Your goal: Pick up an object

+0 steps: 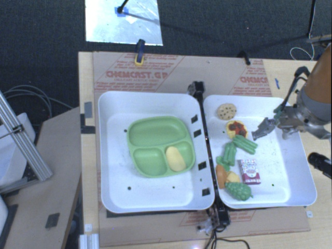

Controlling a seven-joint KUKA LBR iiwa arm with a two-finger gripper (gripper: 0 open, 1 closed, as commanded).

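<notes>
Toys: a loose cluster of small play-food pieces lies in the left half of the right bin [298,188], close to the divider between the two bins.
Cookie [226,111]: round, tan with dark specks, at the far end of the cluster, lying flat by itself.
Red and yellow piece [236,128]: just nearer than the cookie, touching the green piece below it.
Green pod [245,143]: ribbed and long, lying at a slant, nearest of all the toys to the claw.
Green stalk [228,154]: darker, upright in the view, running down toward an orange piece [221,176] at the bin's left wall.
Carton [249,171]: small box, red and white print, lying flat beside the stalk.
Broccoli [238,191]: knobbly dark green lump at the near end of the cluster.
Claw [261,129]: grey, reaching in from the right and hanging over the right bin, its tip just right of the green pod; nothing is seen between its fingers, and how far they are parted I cannot tell.
Left bin [111,154]: holds a pale green divided plate [155,134] with a yellow oval piece [176,158] in its lower right section.
Worktop [171,71]: brown board with red lettering under both bins, a yellow clamp [139,53] at its far edge.
Room: dark carpet [41,35] beyond, with a shiny metal sheet [123,14] lying on it.
</notes>
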